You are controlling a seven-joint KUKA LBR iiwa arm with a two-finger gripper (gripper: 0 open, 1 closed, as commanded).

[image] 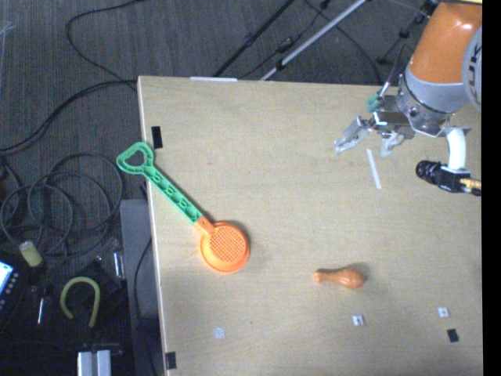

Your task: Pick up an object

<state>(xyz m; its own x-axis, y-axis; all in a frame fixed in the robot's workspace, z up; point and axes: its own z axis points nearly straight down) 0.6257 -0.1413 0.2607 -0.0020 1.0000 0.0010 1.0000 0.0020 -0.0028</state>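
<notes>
The arm (442, 49) came in from the upper right of the frame, its orange band above the grey wrist, and the claw (368, 141) hung over the upper right part of the tan worktop (297, 131). Its fingers (347, 140) stood spread apart, with nothing between them. A short white stick (374, 168) lay on the worktop just below the claw, slanted a little, apart from the fingertips. A black fitting with a brass tip (443, 175) stuck out at the right edge, beneath the wrist.

Well away, toward the left side of the worktop, lay a strainer (188, 210): its green handle ran from a loop near the left edge down and to the right, ending in a round orange mesh head at lower centre. To the right of that head, with a clear gap between them, a small orange gourd-shaped toy (342, 276) lay on its side, narrow end pointing left. A few small dark and pale markers (358, 319) dotted the lower right of the surface.

Off the worktop, at the left of the frame, black cables (47, 202) lay coiled on the grey carpet.
</notes>
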